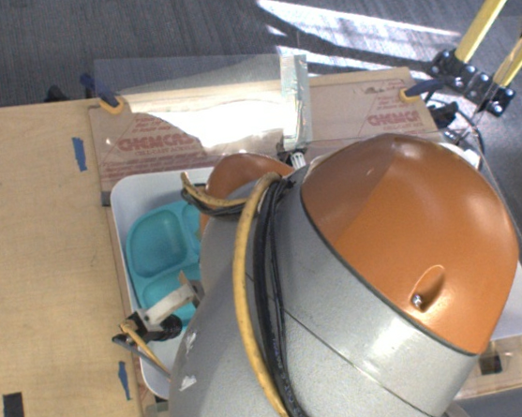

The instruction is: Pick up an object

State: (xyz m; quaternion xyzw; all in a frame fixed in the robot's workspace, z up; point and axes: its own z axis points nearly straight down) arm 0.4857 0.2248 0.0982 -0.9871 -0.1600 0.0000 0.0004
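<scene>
arm point(368, 312) leans over the left bin point(119, 220), its bulk covering most of it; teal object point(161, 253) lies at the bin's left side, just left of the arm's lower end; can't tell the grip's state, wrist hidden.

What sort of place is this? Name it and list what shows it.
Likely a robot lab or test cell. A large grey and orange robot arm reaches over a white bin on a wooden bench, with blue tape marks and a turquoise object in the bin.
</scene>
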